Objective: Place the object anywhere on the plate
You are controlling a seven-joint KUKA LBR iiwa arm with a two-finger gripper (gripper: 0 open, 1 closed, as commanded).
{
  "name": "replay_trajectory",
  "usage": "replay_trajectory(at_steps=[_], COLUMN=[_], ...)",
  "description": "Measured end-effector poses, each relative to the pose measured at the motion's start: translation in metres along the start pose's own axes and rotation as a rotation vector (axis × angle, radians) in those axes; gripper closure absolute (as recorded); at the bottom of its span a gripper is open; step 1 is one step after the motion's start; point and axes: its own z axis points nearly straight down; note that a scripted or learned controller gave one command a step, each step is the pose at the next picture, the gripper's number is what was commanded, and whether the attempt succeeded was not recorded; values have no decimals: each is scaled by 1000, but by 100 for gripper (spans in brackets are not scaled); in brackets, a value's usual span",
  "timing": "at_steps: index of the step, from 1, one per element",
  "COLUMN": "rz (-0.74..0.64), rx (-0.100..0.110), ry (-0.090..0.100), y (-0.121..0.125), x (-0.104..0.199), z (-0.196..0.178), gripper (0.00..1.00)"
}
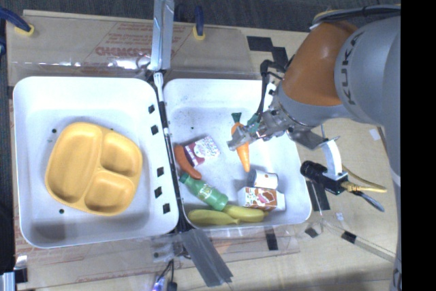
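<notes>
The yellow plate (93,167), divided into three compartments, lies in the left bin (27,105) with nothing on it. In the right bin (204,95) an orange carrot (244,157) with a green top points toward the bin's front. My gripper (240,140) is low over the carrot's upper half and crosses it, hiding part of it. Whether the carrot is gripped or just lies under the gripper is unclear.
The right bin also holds a red and white snack packet (203,148), a red sausage (185,161), a green bottle (204,193), a yellow banana (225,215) and a small carton (261,197). The bins' shared wall (161,140) stands between carrot and plate.
</notes>
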Motion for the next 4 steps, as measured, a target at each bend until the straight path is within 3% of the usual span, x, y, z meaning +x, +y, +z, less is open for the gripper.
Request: replay_trajectory(at_steps=[1,2,3,4], rz=[5,-186,-204,-204], rx=[1,3,1,1], ry=[-1,0,-1,-1], y=[45,51,87,87], x=[59,152,217,217], z=[3,2,19,19], gripper=[100,100,100,0])
